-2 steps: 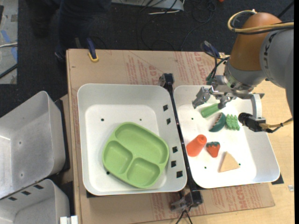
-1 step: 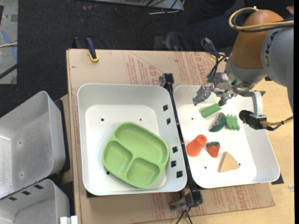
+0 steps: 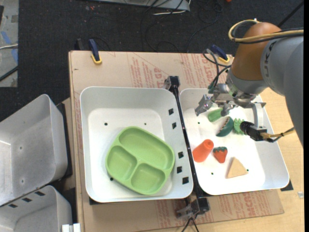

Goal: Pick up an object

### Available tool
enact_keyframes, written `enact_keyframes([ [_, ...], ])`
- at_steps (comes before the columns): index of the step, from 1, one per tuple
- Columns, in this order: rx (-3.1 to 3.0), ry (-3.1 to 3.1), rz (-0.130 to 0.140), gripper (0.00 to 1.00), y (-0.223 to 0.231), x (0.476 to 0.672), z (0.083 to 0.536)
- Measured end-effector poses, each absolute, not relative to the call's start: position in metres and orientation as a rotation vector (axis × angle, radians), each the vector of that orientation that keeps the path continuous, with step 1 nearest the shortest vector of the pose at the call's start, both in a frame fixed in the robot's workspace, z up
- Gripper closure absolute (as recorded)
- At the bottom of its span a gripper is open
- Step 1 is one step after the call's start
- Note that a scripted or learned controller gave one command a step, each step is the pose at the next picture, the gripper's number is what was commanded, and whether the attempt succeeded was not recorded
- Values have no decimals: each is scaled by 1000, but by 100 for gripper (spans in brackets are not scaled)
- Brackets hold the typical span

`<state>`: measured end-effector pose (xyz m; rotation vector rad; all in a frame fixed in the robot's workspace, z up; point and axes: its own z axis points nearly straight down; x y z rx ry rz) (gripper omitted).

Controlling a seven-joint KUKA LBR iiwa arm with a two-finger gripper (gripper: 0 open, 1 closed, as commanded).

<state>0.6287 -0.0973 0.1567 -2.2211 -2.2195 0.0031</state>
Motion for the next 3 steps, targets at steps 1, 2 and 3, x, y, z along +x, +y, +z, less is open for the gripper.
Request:
enact_keyframes([
  [1, -2220, -2219, 4, 0, -97, 632, 113],
  [2, -2223, -2221, 1, 0, -96, 633, 93],
  [3, -2225, -2223, -3, 100, -96, 634, 104],
])
